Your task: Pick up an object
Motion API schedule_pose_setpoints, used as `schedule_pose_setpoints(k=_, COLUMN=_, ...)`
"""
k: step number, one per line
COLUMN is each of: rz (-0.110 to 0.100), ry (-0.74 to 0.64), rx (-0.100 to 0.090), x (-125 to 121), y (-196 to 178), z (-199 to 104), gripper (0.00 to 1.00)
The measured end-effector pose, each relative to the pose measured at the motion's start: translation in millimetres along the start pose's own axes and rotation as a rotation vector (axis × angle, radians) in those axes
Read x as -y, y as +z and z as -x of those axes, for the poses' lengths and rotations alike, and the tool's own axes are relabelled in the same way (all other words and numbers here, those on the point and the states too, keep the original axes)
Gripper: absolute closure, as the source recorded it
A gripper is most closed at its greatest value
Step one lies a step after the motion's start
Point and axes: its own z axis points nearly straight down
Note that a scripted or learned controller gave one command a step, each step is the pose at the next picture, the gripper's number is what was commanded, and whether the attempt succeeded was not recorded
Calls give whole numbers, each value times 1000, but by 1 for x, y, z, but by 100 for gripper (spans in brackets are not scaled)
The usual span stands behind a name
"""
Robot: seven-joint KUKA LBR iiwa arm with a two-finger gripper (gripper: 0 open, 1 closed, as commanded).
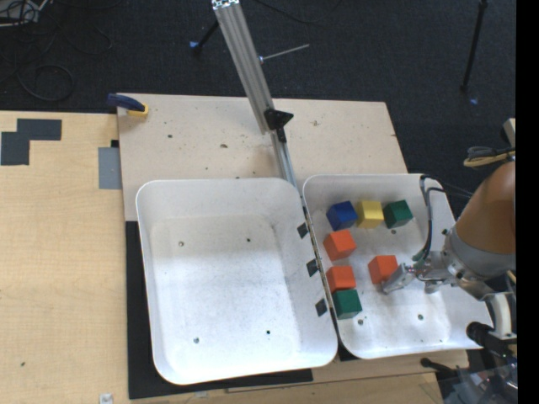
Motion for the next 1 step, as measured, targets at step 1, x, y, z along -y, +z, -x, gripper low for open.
schedule_pose_setpoints(k=1, rz=-1, ry=5, rx=-2, x=0, y=-11, z=1, gripper=100)
